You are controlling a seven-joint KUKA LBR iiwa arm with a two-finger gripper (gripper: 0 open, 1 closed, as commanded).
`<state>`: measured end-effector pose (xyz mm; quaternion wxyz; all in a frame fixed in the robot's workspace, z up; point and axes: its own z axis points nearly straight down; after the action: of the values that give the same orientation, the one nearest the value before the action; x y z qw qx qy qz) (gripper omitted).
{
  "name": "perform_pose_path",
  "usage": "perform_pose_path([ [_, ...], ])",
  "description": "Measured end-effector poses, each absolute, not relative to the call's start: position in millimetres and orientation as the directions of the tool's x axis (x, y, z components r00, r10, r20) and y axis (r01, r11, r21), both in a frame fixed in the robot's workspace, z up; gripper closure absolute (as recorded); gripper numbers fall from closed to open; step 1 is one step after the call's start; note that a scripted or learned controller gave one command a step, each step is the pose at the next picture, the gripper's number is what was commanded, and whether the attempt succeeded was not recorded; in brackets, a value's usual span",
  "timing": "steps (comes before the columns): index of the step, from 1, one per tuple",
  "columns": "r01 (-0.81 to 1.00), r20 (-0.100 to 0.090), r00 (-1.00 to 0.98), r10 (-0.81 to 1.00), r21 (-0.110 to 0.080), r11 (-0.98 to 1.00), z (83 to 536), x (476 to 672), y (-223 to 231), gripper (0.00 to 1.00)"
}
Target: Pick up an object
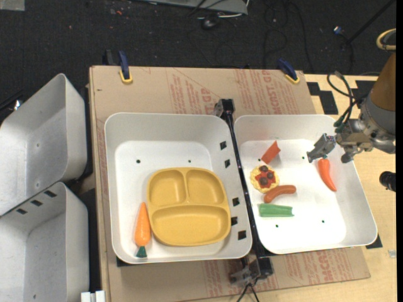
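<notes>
The left bin (119,168) holds a carrot (143,226) beside a yellow tray (189,206). The right bin (352,231) holds a red wedge (271,151), tart (264,178), sausage (279,194) and green bean (276,211). The gripper (332,148), fingers spread, hangs just above an orange pepper (327,173): probably light, stiff, slick plastic, best pinched across its middle.

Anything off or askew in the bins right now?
Nothing spilled or damaged. The only oddity: the carrot lies outside the yellow tray, wedged between it and the left bin's wall. In the right bin, the toy foods lie loosely scattered, and the gripper hangs above an orange pepper.
</notes>
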<state>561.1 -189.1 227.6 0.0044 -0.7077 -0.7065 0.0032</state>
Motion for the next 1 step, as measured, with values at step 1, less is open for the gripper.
perform_pose_path([
  [1,1.000,-0.001,-0.001,1.000,0.000,0.001,233.3,563.6,-188.9,0.00],
])
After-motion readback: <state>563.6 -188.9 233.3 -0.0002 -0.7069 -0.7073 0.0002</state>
